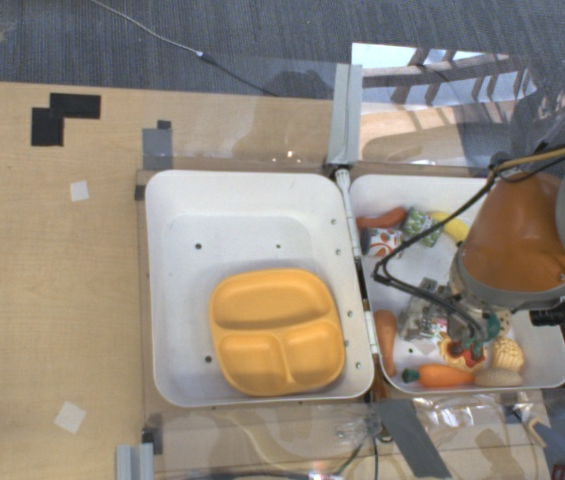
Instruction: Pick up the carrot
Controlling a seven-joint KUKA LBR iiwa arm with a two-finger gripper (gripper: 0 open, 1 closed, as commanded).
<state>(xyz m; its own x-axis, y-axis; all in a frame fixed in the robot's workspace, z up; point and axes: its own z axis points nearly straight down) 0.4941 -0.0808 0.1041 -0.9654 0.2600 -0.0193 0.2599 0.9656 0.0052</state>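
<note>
Over the right bin [560, 366] we see the arm [522, 238] reaching down, its gripper [459, 330] low among the toy food — whether the fingers are wide or narrow we cannot tell, since wires and clutter hide them. Near the bin's front edge lies the carrot [446, 376], orange with a green tip pointing left, just nearer than the gripper. A corn cob [507, 352] sits to its right. Across the divider, the left bin [172, 268] holds a yellow tray [276, 330] with compartments.
</note>
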